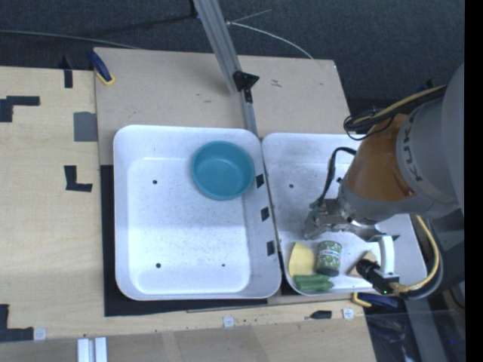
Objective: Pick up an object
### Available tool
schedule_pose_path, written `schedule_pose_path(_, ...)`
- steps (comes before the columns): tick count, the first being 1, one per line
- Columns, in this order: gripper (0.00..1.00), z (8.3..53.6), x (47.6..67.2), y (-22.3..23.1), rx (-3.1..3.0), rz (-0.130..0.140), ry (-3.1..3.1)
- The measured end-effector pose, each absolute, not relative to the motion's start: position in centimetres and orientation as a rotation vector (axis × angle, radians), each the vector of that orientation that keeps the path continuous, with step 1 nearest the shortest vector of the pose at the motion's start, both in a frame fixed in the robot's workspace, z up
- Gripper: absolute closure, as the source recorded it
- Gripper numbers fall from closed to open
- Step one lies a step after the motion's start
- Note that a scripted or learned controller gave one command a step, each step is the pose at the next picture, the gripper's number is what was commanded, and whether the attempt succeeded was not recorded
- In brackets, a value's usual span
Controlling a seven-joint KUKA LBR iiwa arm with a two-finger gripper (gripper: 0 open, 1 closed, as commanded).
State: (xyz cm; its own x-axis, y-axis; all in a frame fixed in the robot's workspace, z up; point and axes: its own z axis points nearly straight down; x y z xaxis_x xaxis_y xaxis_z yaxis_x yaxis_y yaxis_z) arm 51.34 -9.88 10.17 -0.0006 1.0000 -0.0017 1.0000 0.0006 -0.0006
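Near the lower end of the right bin [302, 164], three small things lie clustered together, and any of them could serve as the object to pick. A small dark-green can [328, 256] stands upright. Just beside it on the view's left lies a yellow block [301, 260], which seems to touch it. A green, elongated item [313, 283] rests below both, against the bin's rim. The cluster sits at the bin's edge, so the rim crowds a descent on that side.

The gripper [323, 221] hangs just above the can in the view, close to it and to the yellow block, with nothing visibly between its tips. Whether it is spread wide or drawn narrow cannot be told from this slanted angle, since the wrist body hides the ends. Its place suggests the can or the block is the likely target, though the pick is judged not yet made. The arm [385, 172] reaches in from the view's right, so its orange band covers much of that bin's right half.

Farther out, the left bin [189, 247] holds a blue bowl [223, 170] near its upper right corner, well apart from the gripper. Both bins rest on the wooden surface [45, 202].
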Motion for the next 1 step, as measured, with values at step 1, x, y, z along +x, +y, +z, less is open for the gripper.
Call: schedule_pose_path(1, 1.00, 15.99, 51.12, -10.69, 2.220, 0.002, 2.220)
